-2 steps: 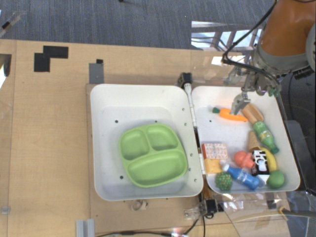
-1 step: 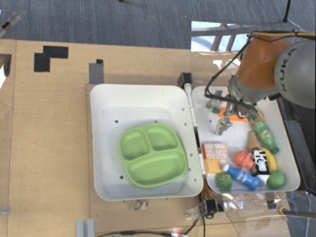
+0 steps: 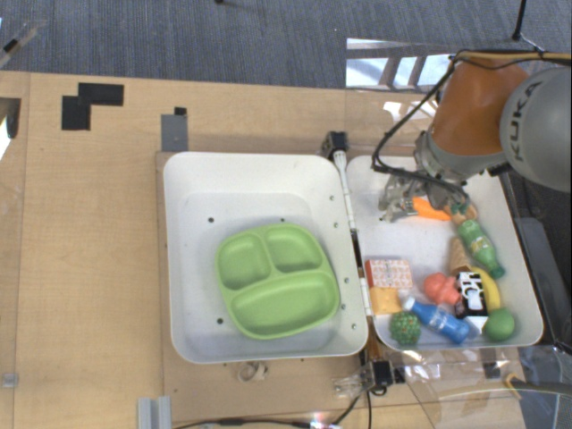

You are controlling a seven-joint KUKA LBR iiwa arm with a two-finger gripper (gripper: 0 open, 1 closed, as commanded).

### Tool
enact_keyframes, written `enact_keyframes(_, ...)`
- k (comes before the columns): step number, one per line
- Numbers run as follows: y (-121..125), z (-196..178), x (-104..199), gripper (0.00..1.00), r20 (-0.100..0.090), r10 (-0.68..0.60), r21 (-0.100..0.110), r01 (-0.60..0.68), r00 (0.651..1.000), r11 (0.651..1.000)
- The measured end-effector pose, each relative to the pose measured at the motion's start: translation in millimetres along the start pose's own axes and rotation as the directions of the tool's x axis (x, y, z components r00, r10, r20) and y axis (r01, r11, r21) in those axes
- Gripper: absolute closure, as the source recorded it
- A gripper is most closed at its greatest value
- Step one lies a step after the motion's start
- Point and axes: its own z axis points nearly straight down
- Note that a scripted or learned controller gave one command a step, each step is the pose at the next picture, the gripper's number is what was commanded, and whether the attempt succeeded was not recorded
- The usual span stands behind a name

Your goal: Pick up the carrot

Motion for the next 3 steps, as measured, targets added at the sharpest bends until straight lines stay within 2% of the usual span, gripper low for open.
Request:
enact_keyframes(1, 0, 1, 0, 0.0, -0.001, 0.0, 0.0, 0.0, 1.0, 1.0)
enact_keyframes(2, 1, 14, 28, 0.0, -0.013, 0.075, -0.002, -0.075, 0.997, 0.997)
enact_keyframes(3, 2, 0, 24, 1.0, -0.003, 0.07, -0.001, -0.07, 0.998, 0.998)
